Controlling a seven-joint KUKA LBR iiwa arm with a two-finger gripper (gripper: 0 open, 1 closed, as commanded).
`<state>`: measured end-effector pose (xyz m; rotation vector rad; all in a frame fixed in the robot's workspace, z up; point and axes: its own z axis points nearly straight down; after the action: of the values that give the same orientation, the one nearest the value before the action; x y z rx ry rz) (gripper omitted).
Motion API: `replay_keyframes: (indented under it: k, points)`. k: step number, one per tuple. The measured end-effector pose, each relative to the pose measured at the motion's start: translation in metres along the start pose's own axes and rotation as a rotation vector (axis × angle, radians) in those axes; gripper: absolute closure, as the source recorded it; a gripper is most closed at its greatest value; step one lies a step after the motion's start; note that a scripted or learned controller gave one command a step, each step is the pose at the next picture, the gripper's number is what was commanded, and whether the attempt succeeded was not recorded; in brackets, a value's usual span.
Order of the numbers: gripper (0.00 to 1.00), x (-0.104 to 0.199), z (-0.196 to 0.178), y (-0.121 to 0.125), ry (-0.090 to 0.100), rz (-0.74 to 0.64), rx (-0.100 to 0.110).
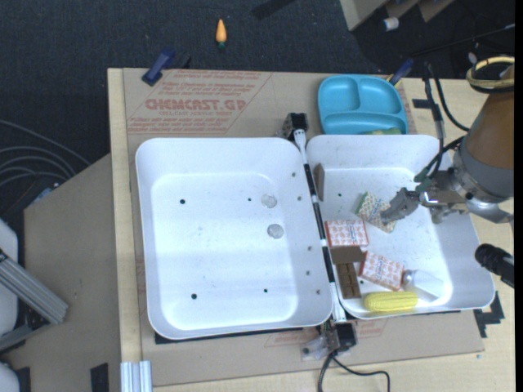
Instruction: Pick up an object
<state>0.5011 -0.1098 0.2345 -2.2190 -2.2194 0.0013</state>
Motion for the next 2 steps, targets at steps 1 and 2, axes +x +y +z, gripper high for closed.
replay_keyframes:
  k: [1,2]
  points:
    - [0.00,0.007,0.115,0.051,0.000,0.001,0.001]
    - [0.00,0.042,0.049,0.063,-0.001,-0.001,-0.005]
